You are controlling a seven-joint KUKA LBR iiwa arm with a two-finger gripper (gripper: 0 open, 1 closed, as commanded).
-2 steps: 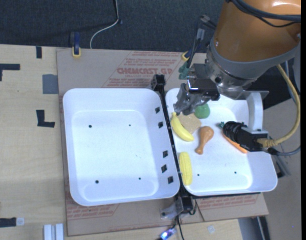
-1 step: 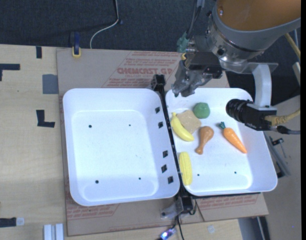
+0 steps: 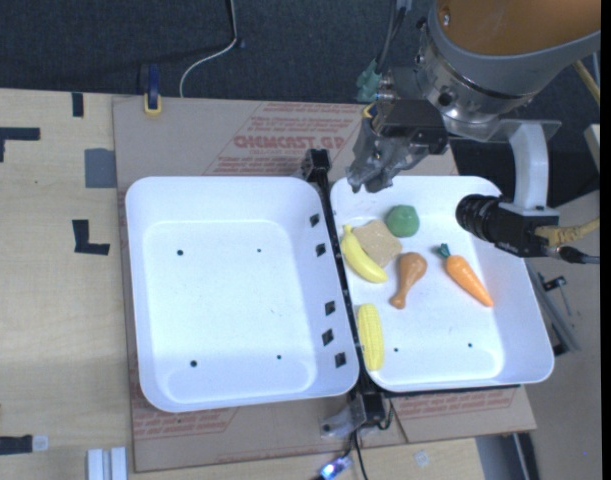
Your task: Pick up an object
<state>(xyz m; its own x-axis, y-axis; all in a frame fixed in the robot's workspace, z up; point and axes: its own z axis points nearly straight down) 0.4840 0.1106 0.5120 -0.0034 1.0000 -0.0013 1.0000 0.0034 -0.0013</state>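
Over the right bin's (image 3: 505, 363) far left corner hover the jaws (image 3: 370, 176), seemingly closed on nothing; the green ball (image 3: 403, 220) lies just beside, banana (image 3: 360, 255) nearer the camera.

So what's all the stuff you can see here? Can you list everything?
Banana: one, yellow, right bin, by the left wall.
Bread piece: one, tan, touching the banana.
Green ball: one, green, right bin, far end.
Drumstick: one, orange-brown, middle of the right bin.
Carrot: one, orange with a green top, right of the drumstick.
Corn cob: one, yellow, right bin, near left corner.
Right bin: one, white.
Left bin: one, white, beside the right bin.
Cardboard sheet: one, brown, under both bins.
Gripper: one, dark grey, over the right bin's far left corner.
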